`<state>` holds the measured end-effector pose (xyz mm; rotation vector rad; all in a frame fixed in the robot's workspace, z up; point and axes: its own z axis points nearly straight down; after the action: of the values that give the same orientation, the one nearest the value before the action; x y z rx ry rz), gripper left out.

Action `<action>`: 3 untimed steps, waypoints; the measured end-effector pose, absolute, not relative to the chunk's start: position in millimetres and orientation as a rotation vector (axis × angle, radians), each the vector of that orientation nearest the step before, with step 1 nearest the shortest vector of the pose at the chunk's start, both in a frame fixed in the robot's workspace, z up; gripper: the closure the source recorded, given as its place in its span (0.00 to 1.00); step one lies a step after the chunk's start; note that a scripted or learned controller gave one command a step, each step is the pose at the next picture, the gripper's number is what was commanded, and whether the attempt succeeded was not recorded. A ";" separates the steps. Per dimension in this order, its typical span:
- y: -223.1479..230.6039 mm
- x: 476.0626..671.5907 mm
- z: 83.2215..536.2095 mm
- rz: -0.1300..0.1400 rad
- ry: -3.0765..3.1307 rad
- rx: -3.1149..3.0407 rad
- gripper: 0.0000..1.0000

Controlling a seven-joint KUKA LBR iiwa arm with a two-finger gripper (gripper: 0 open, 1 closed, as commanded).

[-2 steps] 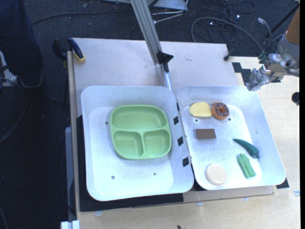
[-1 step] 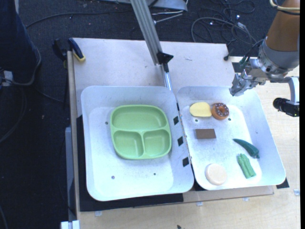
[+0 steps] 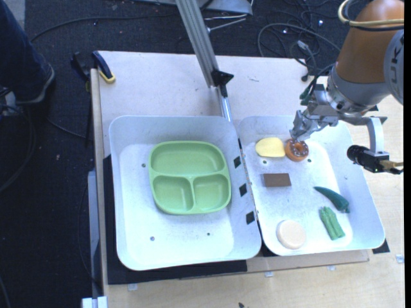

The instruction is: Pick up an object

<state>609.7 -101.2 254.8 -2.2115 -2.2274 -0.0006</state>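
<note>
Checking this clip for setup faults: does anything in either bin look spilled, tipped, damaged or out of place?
Nothing stands out. The green tray lies flat in the left bin; the food items lie apart in the right bin. The gripper is at the orange piece.

My arm: grey casing, orange band, dark metal at the tip.

My big rounded joint (image 3: 374, 40) is glossy orange on top with grey casing at its side, and a thin pale cable loops over it. Below, my wrist narrows into a cluttered grey-and-black block with dark cables along it, ending in my slim, dark end effector (image 3: 299, 135).
</note>
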 end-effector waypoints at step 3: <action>37.2 549.2 244.2 0.003 -2.227 -2.211 1.00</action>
<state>549.2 37.2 244.2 -2.2111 -2.2265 0.0025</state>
